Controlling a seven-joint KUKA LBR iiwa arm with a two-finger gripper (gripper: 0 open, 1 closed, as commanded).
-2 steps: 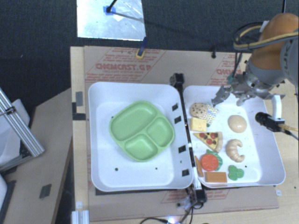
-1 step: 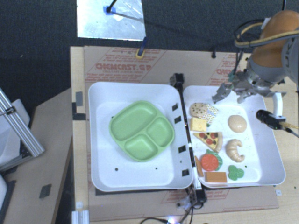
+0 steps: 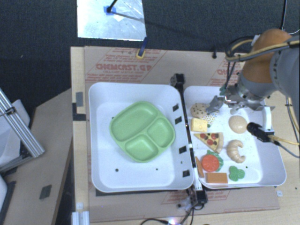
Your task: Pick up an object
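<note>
The right bin [image 3: 274, 165] holds several toy foods. A chocolate-chip cookie [image 3: 198, 109] lies at its far left, with a yellow cheese wedge [image 3: 199, 124] and a pizza slice [image 3: 209, 138] just in front of it. A pale egg-shaped piece [image 3: 237, 124], a croissant [image 3: 236, 150], a red tomato [image 3: 211, 162], an orange block [image 3: 216, 177] and green broccoli [image 3: 236, 174] fill the rest. My gripper [image 3: 215, 104] hangs low over the bin's far left part, right beside the cookie and above the cheese. I see nothing held in it.
The left bin [image 3: 101, 172] carries a green divided plate [image 3: 142, 131]. A black hinged divider [image 3: 185, 125] runs between the bins. The grey arm with its orange band [image 3: 265, 50] and cables crosses the right bin's far corner. A black connector [image 3: 257, 130] hangs by the egg-shaped piece.
</note>
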